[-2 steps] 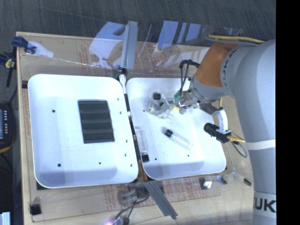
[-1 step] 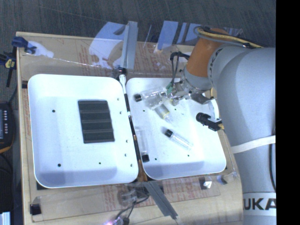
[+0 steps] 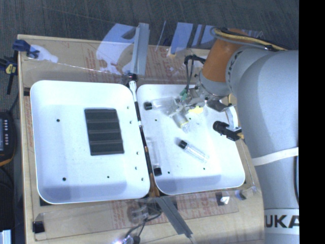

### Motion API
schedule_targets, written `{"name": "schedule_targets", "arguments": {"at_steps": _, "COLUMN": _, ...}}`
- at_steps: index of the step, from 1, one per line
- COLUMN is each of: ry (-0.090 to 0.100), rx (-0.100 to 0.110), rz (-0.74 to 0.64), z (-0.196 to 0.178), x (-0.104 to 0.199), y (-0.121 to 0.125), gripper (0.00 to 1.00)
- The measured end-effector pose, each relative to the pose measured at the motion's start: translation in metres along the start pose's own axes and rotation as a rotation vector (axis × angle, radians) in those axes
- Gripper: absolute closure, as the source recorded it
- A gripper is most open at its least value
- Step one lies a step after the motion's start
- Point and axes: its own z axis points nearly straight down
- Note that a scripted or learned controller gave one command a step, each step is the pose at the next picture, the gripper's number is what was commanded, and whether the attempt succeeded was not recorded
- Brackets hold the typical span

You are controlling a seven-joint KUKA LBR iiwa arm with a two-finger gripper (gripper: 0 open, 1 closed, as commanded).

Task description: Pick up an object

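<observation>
Floor [image 3: 76,9]: dark grey carpet with a fine woven texture, seen above and to the left of the surface.
Surface [image 3: 66,47]: pale wood board, marked with faint reddish print along its edges.
Left edge: a blue clamp [image 3: 20,46] is seen at the surface's upper left corner; a dark device with an orange rim [image 3: 6,139] is partly cut off below it.
Lower edge: grey metal brackets [image 3: 172,217] are seen at the surface's front.
Light: even and diffuse; soft shadows are cast.
</observation>
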Motion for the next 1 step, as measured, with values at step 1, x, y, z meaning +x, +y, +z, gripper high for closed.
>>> {"name": "schedule_targets", "arguments": {"at_steps": 1, "ry": -0.008, "rx": -0.021, "rz": 0.088, "z": -0.1044, "x": 0.0671, "y": 0.0144, "gripper": 1.0}}
